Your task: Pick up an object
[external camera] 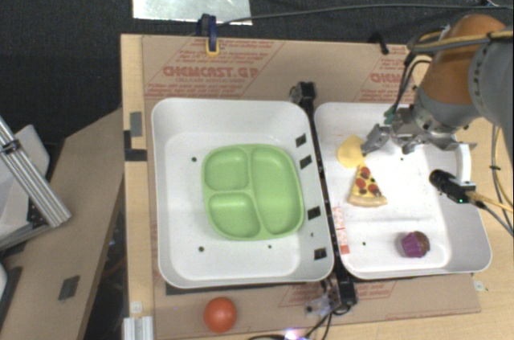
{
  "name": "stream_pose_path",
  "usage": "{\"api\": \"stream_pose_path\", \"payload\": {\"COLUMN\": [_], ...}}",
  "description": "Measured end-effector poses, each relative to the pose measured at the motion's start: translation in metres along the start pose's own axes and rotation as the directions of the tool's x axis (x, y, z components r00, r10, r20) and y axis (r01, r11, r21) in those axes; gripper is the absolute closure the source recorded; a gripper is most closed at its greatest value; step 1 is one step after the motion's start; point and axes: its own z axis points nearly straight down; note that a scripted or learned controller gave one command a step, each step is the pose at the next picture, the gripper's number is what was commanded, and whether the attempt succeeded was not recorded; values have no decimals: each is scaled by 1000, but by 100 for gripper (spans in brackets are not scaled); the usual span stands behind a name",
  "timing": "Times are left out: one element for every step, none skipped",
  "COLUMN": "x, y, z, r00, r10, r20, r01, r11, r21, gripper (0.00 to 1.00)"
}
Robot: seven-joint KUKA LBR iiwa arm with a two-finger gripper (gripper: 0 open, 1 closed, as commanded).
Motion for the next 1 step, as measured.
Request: {"api": "stream_pose_path", "payload": {"x": [-1], "y": [1], "z": [-14], "r00": [1000], "r10": [1], "r20": [0], "r01": [-1], "r11": [1000], "r21": [-4], "gripper": [100]}}
